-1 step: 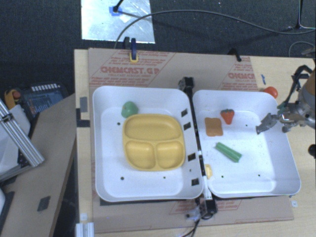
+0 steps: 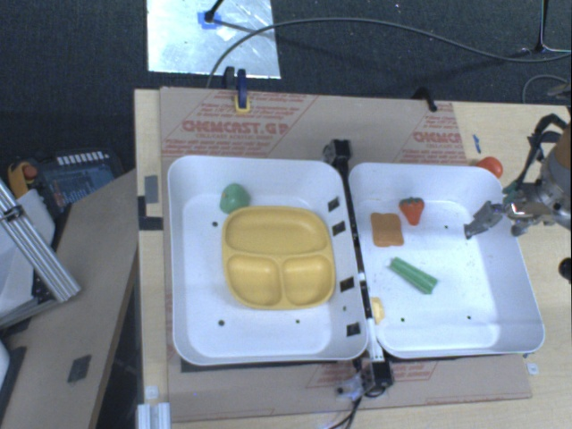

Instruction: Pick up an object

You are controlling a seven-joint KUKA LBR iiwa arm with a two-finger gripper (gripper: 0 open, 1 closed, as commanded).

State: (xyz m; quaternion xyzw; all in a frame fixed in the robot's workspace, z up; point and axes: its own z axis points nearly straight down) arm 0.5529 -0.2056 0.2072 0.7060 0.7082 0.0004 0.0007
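A single camera is fixed high above the bench (image 2: 295,114) and looks down on it at a slant, so the far edge sits toward the top of the view and the near edge at the bottom. It stands far enough back to take in both white bins whole: the left bin (image 2: 188,266) and the right bin (image 2: 500,293), joined at the middle of the picture. Around the bench, the dark floor (image 2: 71,61) shows beyond its far edge and to its left.
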